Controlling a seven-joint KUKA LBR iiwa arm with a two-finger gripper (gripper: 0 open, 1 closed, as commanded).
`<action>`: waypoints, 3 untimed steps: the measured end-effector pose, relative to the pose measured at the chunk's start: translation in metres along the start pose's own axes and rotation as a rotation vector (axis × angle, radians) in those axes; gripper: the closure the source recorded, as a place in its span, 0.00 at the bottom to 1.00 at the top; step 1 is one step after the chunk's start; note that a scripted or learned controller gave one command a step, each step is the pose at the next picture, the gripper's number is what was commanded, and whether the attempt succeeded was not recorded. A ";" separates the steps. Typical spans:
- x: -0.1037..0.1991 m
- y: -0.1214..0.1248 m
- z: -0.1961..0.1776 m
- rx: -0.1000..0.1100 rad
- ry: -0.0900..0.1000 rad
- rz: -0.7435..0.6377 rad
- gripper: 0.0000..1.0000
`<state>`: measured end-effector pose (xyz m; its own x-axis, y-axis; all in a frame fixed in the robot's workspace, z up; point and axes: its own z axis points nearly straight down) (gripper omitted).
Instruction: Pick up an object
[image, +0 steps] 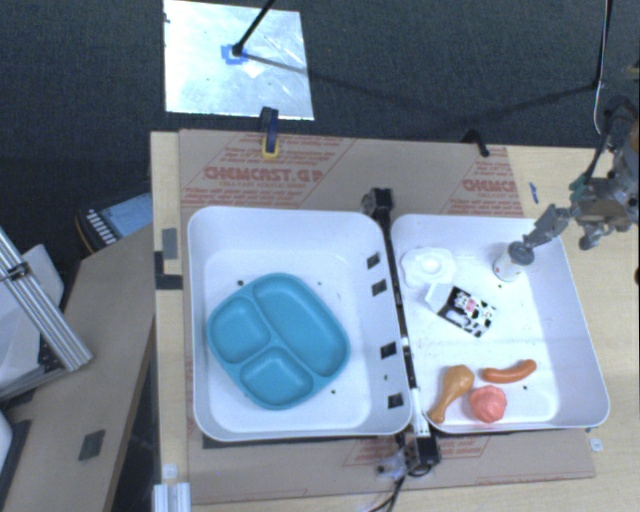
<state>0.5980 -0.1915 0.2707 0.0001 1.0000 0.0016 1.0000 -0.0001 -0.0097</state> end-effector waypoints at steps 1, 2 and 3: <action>0.001 0.002 -0.007 -0.012 -0.002 -0.003 0.00; -0.005 0.008 0.037 -0.010 -0.003 -0.001 0.00; 0.000 0.016 0.093 -0.010 -0.002 -0.005 0.00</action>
<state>0.6133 -0.1913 0.1771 -0.0051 1.0000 -0.0003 1.0000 0.0051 -0.0001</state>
